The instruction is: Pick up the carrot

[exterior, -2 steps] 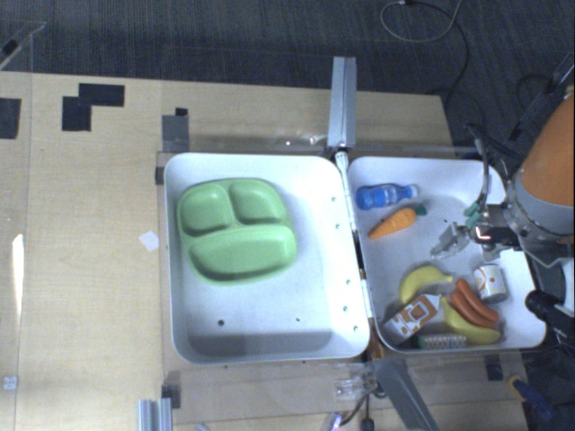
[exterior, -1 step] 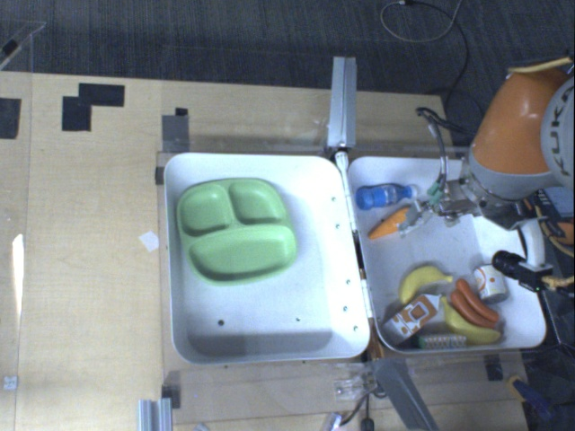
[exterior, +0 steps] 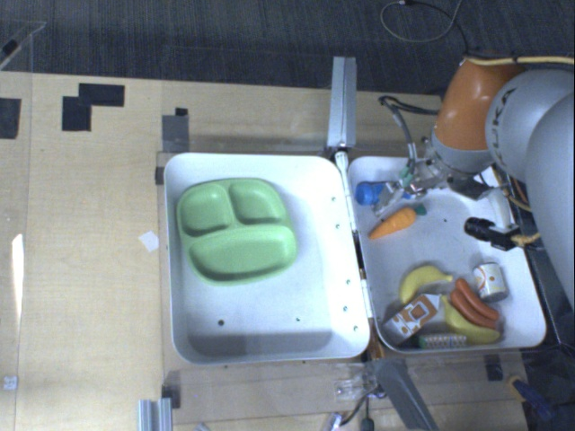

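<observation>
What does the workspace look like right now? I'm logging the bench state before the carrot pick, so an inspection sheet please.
Surface: wooden bench bearing a left bin and a right bin, side by side.
Job's things: carrot lies flat in the right bin, near its upper left, tip toward the divider.
Clutter: green divided plate in the left bin; blue object beside the carrot; banana, hot dog, small can and a small carton at the right bin's lower end.
End effector: end effector sits just above the carrot; finger state unclear.
Cables: a thin cable loops on the dark floor.
Surroundings: black markers on the bench.
</observation>
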